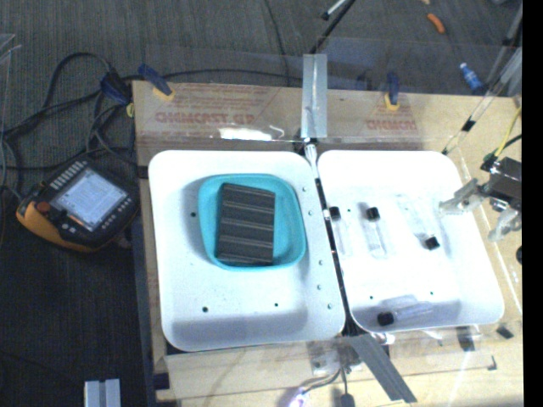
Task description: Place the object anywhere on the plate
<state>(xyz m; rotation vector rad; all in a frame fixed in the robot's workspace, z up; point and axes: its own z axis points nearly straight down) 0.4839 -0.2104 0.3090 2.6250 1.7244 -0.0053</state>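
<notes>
On the surface [254, 113], the left bin [178, 312] holds a teal plate [293, 227] — dark ridged block [246, 223] resting on it; claw [496, 195] at 3 o'clock — grip state unclear.

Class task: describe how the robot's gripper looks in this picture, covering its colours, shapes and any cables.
At the right edge, the gripper appears as a dark, boxy body with pale metallic finger pieces reaching toward the right bin. Thin cables, one yellowish, run close above it. No markings are legible.

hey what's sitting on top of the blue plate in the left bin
A dark ribbed block lies flat on the blue plate, covering most of its middle. The plate's rim shows all around it. What lies beneath the block is hidden.
</notes>
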